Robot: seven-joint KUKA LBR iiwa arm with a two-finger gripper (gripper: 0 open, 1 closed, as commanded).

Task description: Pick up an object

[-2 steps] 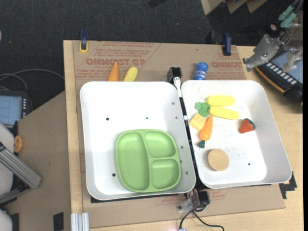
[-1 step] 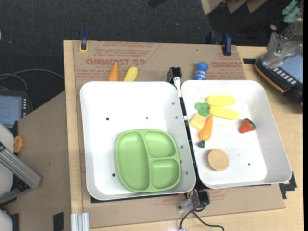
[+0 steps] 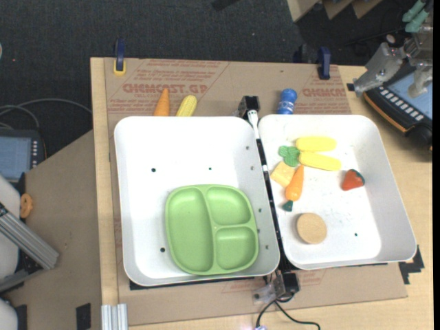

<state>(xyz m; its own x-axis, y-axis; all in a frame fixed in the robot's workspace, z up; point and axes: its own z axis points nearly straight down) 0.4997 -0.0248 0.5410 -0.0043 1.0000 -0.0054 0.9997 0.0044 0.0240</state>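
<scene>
- The tool [image 3: 377, 73] is seen at the upper right, past the far corner of the right bin [image 3: 385, 184] and clear of both bins; whether it is wide or narrow cannot be told, and nothing is seen in it.
- A black keyed device [image 3: 399, 107] lies just beside it.
- In the right bin, two yellow toy pieces [image 3: 317, 144] are laid side by side near the far wall, with a green toy piece [image 3: 290, 155] touching their left ends.
- Below these, a toy carrot [image 3: 295, 182] is set against a yellow wedge [image 3: 280, 175].
- A red toy strawberry [image 3: 353, 179] lies apart to the right, and a round tan disc [image 3: 311, 228] lies near the front.
- The left bin [image 3: 144, 163] holds a green divided plate [image 3: 212, 229].
- Behind the bins, a second carrot [image 3: 161, 103], a yellow toy corn [image 3: 186, 105] and a blue bottle [image 3: 287, 102] rest on the desk [image 3: 103, 184].
</scene>
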